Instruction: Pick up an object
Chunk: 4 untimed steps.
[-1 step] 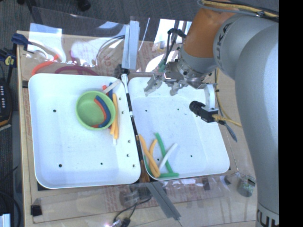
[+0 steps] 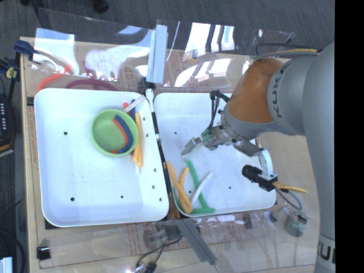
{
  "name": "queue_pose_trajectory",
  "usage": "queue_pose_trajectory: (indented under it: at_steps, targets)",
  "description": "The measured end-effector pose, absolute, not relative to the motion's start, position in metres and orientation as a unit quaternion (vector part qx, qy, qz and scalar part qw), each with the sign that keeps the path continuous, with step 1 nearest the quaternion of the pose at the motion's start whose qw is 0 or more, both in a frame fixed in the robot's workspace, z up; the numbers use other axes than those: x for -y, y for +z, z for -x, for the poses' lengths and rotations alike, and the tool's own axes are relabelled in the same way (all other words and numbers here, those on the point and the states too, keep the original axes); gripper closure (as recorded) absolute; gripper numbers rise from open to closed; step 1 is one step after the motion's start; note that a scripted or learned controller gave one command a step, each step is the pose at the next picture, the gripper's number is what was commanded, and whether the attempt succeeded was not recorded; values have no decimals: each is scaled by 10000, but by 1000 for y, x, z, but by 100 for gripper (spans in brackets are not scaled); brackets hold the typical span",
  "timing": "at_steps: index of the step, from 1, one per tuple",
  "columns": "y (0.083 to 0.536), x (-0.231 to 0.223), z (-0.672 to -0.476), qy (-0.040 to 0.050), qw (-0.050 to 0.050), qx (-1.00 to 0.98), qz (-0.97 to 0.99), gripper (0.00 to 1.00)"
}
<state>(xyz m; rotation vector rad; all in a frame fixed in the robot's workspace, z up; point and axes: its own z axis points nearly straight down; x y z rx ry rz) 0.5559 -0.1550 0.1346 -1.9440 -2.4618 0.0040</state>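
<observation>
Camera view puts my gripper [image 2: 196, 144] low over the right bin [image 2: 239, 110], and I can't tell how far the fingers are parted or whether anything sits between them. Just below it lie a green stick [image 2: 196, 181], orange sticks [image 2: 181, 187] and a white stick [image 2: 203, 186]. Green bowl [image 2: 108, 132] rests in the left bin [image 2: 62, 169].

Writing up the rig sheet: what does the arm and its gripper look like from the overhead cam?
The arm is smooth grey, rounded casing with an orange band above the wrist and part of raised KUKA lettering on the grey shell. The gripper is small, metallic grey. A black cable runs down beside the wrist.
</observation>
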Motion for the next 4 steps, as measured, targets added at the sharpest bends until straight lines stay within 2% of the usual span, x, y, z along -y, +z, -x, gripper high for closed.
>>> queue_pose_trajectory:
  at_steps: [1,2,3,4]
  targets:
    - [93,124,-502,10,-16,7936,6084,0]
    - [107,122,-506,-13,-40,7970,6040,100]
    - [274,75,-522,-3,4,7136,7005,100]
    - [274,75,-522,-2,8,7135,7006,0]
